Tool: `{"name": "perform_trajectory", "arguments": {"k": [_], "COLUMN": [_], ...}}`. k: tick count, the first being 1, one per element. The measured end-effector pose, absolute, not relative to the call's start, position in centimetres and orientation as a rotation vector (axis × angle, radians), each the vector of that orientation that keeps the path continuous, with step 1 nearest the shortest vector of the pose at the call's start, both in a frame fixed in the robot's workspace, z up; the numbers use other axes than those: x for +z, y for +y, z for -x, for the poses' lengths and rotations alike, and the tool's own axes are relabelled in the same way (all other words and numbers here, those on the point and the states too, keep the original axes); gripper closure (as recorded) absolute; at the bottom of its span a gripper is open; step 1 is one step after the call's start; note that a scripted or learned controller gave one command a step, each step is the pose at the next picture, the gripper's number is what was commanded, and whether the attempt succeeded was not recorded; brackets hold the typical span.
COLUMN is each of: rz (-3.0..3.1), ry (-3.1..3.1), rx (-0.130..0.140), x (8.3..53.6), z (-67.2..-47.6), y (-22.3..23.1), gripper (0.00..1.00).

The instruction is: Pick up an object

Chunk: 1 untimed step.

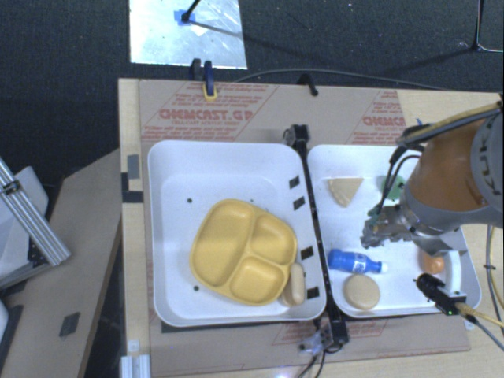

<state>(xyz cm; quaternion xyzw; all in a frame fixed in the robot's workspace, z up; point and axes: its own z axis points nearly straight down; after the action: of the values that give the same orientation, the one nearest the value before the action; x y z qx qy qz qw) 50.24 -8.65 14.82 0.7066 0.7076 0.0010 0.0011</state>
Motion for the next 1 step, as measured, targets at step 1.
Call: {"name": "perform_trajectory", "arguments": {"k": [1], "rz": [-2.213], "ry": [2.221], "rx": [0.006], "x": [20.40], "z": [-51.31], "y": [-9.15], "gripper": [1.00]}}
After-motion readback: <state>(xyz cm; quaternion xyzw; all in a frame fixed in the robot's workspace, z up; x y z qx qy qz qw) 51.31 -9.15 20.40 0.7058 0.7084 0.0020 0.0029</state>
